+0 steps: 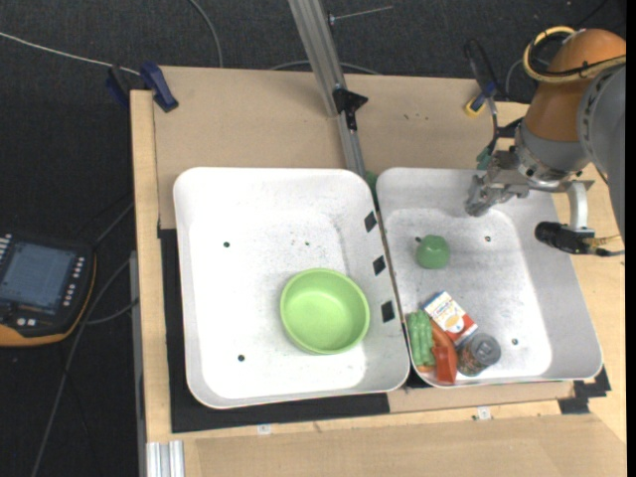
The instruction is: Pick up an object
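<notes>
Hand [481,199] sits over the right bin's [556,296] far edge; can't tell if it's released or clenched, nothing visibly in it. Small green object [432,252] lies on the bin floor, near, down-left of the hand. Carton [446,315] and other items are clustered at the near edge. Green bowl [325,311] in left bin [229,227].

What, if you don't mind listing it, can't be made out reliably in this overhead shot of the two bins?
- End effector, camera view: small and blurred over the right bin; anything between its tips can't be judged.
- Dark round object: too small and blurred to identify.
- Orange-and-white carton: print unreadable.
- Red and green items: piled against the bin's rim, with overlapping outlines.
</notes>
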Controlling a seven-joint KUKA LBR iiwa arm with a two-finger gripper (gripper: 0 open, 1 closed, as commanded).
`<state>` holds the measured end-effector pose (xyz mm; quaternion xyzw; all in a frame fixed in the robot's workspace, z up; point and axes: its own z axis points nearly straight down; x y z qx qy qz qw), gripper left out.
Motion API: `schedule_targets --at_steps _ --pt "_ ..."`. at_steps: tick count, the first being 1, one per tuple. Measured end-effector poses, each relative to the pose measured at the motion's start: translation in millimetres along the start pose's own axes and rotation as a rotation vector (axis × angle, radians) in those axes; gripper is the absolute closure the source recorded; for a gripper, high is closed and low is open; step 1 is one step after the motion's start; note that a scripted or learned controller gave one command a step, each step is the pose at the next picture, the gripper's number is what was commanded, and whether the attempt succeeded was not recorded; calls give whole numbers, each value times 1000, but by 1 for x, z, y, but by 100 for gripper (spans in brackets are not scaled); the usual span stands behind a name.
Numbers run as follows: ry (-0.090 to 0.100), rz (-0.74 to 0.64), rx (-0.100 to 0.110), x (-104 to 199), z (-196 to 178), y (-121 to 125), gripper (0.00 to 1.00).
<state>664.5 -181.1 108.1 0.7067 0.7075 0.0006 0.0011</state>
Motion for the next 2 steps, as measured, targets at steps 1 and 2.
schedule_targets --at_steps 1,2 --pt "-1 0 -4 4 -61 7 100" --pt "-1 1 -3 -1 -106 6 100"
